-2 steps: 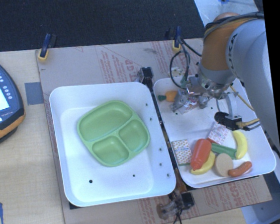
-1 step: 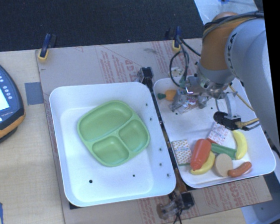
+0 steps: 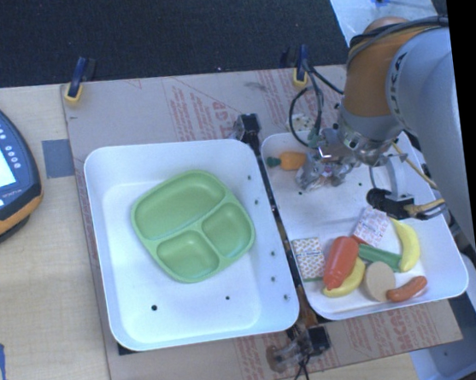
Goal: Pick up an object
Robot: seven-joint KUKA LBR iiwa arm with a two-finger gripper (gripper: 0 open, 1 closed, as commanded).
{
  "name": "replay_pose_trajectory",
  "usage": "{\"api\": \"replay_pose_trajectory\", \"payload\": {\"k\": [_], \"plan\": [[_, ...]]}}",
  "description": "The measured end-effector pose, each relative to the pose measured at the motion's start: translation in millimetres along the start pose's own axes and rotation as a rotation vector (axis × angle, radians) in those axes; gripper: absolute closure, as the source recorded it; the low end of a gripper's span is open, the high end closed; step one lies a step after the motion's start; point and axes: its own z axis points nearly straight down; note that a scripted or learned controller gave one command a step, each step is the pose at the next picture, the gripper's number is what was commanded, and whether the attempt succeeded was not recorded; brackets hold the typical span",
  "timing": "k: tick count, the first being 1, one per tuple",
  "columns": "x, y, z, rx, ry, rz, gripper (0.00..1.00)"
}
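Your claw [image 3: 326, 168] hung low over the far end of the right bin [image 3: 456, 283], just beside a small carrot [image 3: 287, 161] near the far left corner. Whether it was wide or narrow could not be told; wires and wrist hardware cluttered it. Nothing was seen between its tips.

Candidates lay mostly in a heap at the near end of that bin: red pepper [image 3: 341, 260], banana [image 3: 409, 244], sausage [image 3: 405, 291], a round tan piece [image 3: 376, 281], two flat packets [image 3: 308, 259].

Judgement: all looked like toy food, light, stiff, smooth, likely slippery. You would do best with the carrot: isolated, narrow, take it across the middle. The heap was touching throughout, so a grasp there risked nudging neighbours. Packets lay flat, hard to get under.

The left bin [image 3: 111, 243] held a green tray [image 3: 192, 225].
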Motion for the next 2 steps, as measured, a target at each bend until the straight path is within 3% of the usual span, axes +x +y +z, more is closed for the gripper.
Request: {"api": "replay_pose_trajectory", "payload": {"k": [1,2], "plan": [[77,5,-91,-0.047,-0.001,-0.011,1.0],[21,-8,-90,-0.045,-0.002,-0.007,1.0]]}}
